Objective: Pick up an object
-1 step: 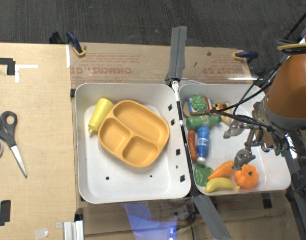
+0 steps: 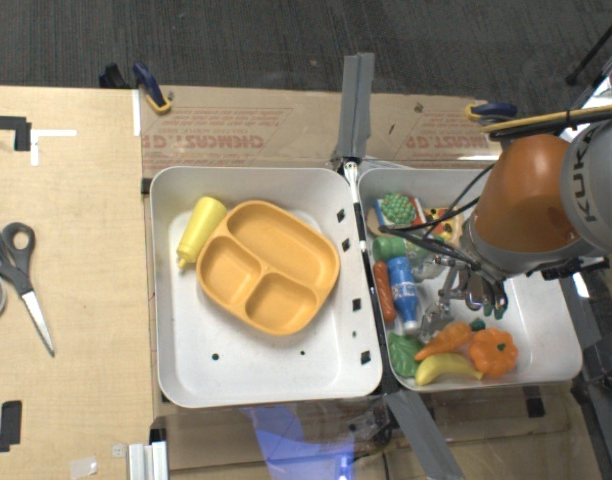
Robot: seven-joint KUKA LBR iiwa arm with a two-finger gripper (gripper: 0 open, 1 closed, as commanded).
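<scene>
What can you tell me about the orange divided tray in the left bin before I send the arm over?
The orange divided tray looks like smooth, matte plastic, a rounded rectangle with a raised rim and three compartments: one long one along its upper right side and two smaller ones below. All three look empty. It lies flat and right way up, turned at a slant, near the middle of the left bin. A yellow bottle lies against its upper left edge. Nothing else touches it; the hand is over the right bin.
</scene>
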